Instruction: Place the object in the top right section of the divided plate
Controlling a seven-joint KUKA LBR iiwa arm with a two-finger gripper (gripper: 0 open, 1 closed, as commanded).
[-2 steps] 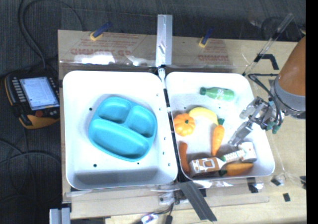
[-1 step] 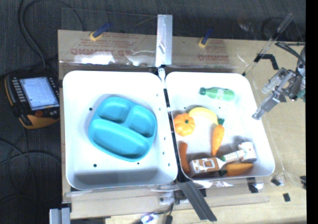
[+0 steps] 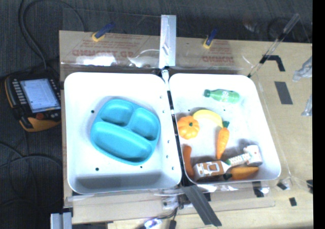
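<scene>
Sitting in the left bin [image 3: 76, 121], blue divided plate [image 3: 125, 130], toy food in right bin [image 3: 254, 96], end effector state cannot be told.

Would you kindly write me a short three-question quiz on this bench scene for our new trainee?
1. True or false: the blue divided plate lies in the right bin.
2. Which item lies nearest the far wall of the right bin?
A. the carrot
B. the green bottle
C. the small pumpkin
3. Fill in: the yellow banana lies between the green bottle and the ____.

Key
1. False: it lies in the left bin.
2. B
3. carrot
</scene>
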